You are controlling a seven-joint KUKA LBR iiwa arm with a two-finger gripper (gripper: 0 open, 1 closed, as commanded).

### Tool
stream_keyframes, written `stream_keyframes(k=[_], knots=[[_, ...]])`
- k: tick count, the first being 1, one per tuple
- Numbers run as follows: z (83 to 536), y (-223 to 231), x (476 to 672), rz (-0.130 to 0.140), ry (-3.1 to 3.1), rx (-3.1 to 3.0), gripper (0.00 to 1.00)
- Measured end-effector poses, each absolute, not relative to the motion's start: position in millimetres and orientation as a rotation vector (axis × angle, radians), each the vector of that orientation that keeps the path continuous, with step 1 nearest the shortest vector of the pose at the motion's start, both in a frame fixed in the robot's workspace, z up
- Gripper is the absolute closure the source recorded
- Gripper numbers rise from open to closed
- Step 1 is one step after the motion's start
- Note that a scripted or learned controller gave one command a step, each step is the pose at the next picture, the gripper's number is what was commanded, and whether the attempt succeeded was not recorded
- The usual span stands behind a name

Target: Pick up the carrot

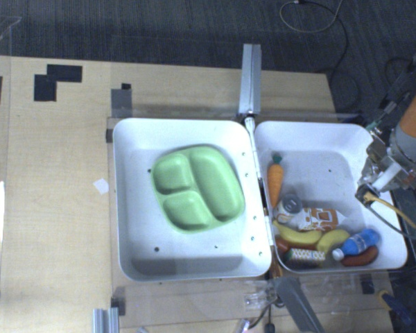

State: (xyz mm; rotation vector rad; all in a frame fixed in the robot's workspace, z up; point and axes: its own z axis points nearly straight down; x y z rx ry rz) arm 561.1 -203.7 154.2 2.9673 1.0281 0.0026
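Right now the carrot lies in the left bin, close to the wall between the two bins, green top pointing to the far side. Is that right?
Not quite. The camera view shows the carrot in the right bin; the left bin holds a green divided plate. The rest stands: close to the wall between the bins, green top to the far side.

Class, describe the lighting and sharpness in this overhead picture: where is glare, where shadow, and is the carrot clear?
Camera view: soft, even light; a glare streak on the bench at far left; a faint grey shadow below the green plate in the left bin; the carrot stands out clearly against the right bin.
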Motion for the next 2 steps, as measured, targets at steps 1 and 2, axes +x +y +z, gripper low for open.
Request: stream_keyframes(k=[1, 2], knots=[[164.9, -202.2, 562.8, 0.005, 1.04, 2.962, 1.0], [121.2, -203.6, 556.2, 0.002, 1.265, 2.875, 1.0]])
